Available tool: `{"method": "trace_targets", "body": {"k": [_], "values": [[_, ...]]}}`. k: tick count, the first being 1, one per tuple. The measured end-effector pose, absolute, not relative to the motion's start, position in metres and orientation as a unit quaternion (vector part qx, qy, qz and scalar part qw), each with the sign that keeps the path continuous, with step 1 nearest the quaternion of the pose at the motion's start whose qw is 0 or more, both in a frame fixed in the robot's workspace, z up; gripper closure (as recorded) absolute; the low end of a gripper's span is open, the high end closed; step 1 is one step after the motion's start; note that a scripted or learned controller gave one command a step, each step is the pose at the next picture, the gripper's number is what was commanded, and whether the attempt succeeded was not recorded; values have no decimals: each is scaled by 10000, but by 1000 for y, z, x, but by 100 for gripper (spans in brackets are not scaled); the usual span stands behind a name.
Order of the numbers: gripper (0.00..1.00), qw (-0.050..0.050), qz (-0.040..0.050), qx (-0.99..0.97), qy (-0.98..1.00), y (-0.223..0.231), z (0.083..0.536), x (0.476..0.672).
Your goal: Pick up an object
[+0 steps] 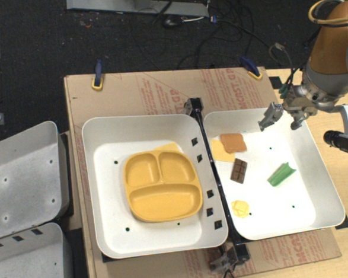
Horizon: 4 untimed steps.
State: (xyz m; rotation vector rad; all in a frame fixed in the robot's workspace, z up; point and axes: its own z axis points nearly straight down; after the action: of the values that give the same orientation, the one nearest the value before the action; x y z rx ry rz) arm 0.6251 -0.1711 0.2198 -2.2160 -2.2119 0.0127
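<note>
Your claw (282, 117) hangs over the far right corner of the right bin (319, 173), its two fingers spread apart with nothing between them.

Nearest to it, down and to its left, you see an orange-brown slab (233, 142) with rounded corners, lying on a pale yellow flat slice (221, 154). Just below those sits a dark brown chocolate bar (239, 170), ridged and tilted. Almost straight below the claw lies a green wedge (281, 174), angled, well apart from the others. Farther down and left is a small yellow lump (240, 208).

You have bare white floor around the green wedge and along the bin's right wall. The slab and slice sit near the divider between the bins.

Far to the claw's left, the left bin (104, 164) holds a yellow sectioned plate (163, 186).
</note>
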Motion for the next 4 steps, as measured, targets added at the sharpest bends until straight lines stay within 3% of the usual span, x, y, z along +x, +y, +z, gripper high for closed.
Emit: {"method": "trace_targets", "body": {"k": [1,3,4], "values": [[0,-4,1,-7068,-7074,-171,228,628],[0,9,10,-7072,-7070,-171,118,632],[0,0,4,-7071,-7071,-171,92,633]]}}
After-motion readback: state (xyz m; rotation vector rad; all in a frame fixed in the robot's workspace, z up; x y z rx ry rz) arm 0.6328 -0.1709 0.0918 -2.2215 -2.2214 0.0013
